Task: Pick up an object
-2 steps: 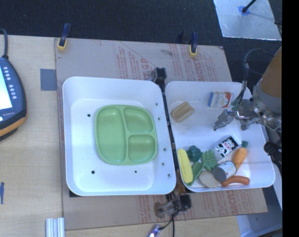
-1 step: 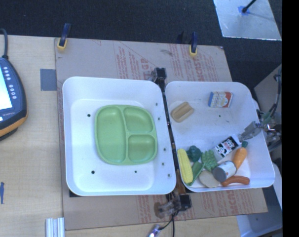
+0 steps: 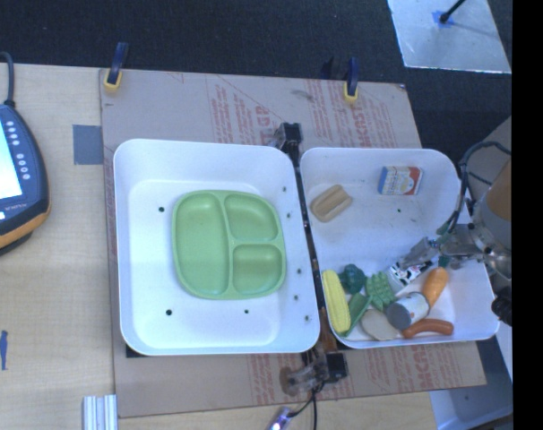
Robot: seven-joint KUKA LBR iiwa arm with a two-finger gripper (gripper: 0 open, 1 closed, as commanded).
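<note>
1. Gripper (image 3: 424, 256) low over right bin (image 3: 370, 227); whether jaws are spread or pressed together cannot be made out.
2. Tips just beside carrot (image 3: 435, 286), above the toy-food pile.
3. Judged: approach step, nothing held. Next: descend, close on carrot.

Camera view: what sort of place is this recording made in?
Probably a robotics lab bench set up for bin picking: two white bins on clamped cardboard, toy food such as a corn cob in the right one, and a teach pendant at the left.

Green tray (image 3: 227, 243), yellow corn (image 3: 335, 300) (white bins (image 3: 137, 267)).
</note>
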